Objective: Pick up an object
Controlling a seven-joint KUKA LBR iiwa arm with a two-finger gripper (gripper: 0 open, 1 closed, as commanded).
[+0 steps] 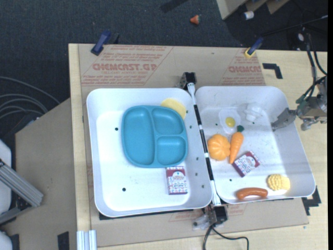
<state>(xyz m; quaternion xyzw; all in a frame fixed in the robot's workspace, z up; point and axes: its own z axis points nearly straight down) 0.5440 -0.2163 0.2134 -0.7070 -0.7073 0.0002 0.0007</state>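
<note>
Claw (285, 119) sits at the right bin's (296, 155) far right rim, grip state can't be told. Nothing seen held. Carrot (236, 146) lies mid-bin, touching pumpkin (219, 147). Best approach: descend straight over the carrot's free side, clear of neighbours.

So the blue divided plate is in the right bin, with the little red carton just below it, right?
Not quite. The camera view shows the blue divided plate in the left bin, not the right one. The little red carton does lie just below it.
</note>
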